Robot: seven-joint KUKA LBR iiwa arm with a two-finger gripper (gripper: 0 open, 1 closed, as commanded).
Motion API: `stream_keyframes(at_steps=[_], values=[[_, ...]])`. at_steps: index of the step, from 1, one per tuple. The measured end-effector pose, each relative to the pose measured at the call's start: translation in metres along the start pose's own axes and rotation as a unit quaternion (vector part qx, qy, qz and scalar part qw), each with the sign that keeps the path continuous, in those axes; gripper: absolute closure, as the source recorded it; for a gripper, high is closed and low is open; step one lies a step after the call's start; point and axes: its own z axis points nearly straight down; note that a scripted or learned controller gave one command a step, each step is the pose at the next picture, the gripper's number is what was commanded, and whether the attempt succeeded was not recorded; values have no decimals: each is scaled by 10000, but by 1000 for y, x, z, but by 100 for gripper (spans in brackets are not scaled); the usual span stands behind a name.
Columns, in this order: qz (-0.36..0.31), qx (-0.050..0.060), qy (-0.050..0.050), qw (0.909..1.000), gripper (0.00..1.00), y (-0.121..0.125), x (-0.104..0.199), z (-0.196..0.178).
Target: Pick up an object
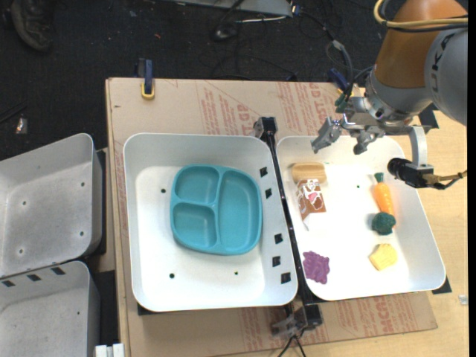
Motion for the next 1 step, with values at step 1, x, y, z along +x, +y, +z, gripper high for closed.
stream_keyframes(at_steps=[1], values=[[10,12,-3,10000,0,0,-3,43]])
